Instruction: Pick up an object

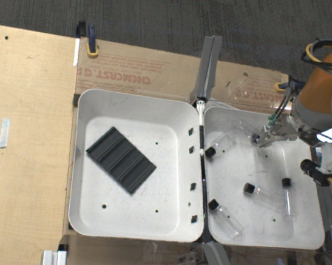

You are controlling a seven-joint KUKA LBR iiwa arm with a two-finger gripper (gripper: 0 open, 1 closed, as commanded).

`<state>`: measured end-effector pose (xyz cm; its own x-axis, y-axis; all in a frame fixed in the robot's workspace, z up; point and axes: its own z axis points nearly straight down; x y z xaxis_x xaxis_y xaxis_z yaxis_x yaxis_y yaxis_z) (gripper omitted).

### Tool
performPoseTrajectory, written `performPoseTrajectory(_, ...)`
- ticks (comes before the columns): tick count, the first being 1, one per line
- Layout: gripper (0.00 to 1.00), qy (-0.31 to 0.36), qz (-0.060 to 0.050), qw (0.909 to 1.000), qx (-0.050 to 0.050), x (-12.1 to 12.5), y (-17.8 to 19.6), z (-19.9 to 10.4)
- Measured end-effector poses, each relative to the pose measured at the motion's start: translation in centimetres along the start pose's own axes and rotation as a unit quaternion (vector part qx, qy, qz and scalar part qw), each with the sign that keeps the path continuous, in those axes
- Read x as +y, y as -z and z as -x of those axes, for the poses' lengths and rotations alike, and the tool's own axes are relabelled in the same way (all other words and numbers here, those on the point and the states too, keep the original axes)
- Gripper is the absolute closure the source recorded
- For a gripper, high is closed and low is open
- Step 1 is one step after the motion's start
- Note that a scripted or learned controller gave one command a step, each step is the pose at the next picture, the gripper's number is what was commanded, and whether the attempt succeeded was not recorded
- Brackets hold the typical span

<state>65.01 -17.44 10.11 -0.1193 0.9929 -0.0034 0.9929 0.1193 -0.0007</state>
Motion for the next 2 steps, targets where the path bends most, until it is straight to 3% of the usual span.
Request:
performPoseTrajectory(1,1.0,0.012,0.001,0.9999,0.001,1.4,10.5,-3.8)
performPoseTrajectory(2,1.0,0.009,0.001,1.0,0.001,1.9,12.5,-8.0)
